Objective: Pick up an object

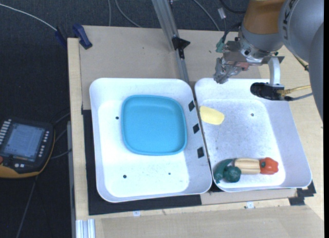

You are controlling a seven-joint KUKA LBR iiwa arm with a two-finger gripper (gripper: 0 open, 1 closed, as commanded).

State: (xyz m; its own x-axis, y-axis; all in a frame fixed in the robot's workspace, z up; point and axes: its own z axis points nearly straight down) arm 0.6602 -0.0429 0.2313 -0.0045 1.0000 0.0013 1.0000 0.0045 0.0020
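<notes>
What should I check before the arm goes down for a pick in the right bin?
1. Targets present in the right white bin: ok. A pale yellow rounded piece lies near its left wall; a dark green lumpy item, a tan cylinder and a red rounded piece sit along its near edge.
2. Gripper carrying nothing: ok, it hangs above the bin's far left corner.
3. Finger opening: cannot tell.
4. Yellow piece standing apart from the others: ok.
5. Near-edge trio separated: not ok, they touch in a row.
6. Flat blue square tray in the left bin, out of the path: ok.
</notes>
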